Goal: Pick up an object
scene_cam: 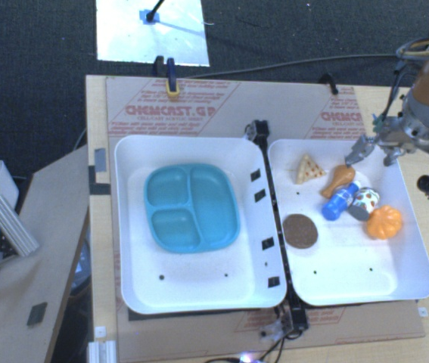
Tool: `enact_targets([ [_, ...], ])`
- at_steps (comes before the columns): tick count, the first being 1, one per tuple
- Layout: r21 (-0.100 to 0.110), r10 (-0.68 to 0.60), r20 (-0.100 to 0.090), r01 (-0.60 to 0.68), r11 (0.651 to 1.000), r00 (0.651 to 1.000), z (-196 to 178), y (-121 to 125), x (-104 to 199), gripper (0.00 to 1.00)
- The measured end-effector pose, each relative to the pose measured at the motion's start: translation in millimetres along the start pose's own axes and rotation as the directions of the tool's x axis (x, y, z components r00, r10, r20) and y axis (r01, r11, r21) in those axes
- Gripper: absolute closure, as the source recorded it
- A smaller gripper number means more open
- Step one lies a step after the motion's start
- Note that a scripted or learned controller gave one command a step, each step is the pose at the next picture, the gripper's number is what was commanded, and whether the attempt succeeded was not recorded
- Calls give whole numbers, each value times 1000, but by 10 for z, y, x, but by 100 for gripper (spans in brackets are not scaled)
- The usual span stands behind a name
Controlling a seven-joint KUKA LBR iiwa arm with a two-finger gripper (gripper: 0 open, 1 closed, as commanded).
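Several toy items lie in the right bin (365, 278). There is a tan pizza wedge (309, 169), a brown drumstick (339, 178), a blue bottle (339, 203), a small white patterned piece (365, 200), an orange pumpkin-like toy (383, 222) and a round brown cookie (299, 231). My gripper (373, 153) hangs over the bin's far edge, just behind and to the right of the drumstick. Its two fingers are spread apart and nothing sits between them.
The left bin (138, 278) holds a blue divided plate (191, 206). A black divider with clips (271, 210) runs between the bins. A blue and yellow clamp (171, 78) stands on the cardboard behind the bins. A cable crosses the back of the bench.
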State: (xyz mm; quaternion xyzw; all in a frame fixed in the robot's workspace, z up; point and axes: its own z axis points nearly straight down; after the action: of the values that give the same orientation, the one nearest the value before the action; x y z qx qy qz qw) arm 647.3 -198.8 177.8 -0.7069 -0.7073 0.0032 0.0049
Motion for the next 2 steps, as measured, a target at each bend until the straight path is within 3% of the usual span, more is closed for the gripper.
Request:
enact_targets([
  [1,-13,-3,3,3,1000,1000,-92,32,6,0],
  [2,-12,-6,3,6,1000,1000,321,52,39,0],
])
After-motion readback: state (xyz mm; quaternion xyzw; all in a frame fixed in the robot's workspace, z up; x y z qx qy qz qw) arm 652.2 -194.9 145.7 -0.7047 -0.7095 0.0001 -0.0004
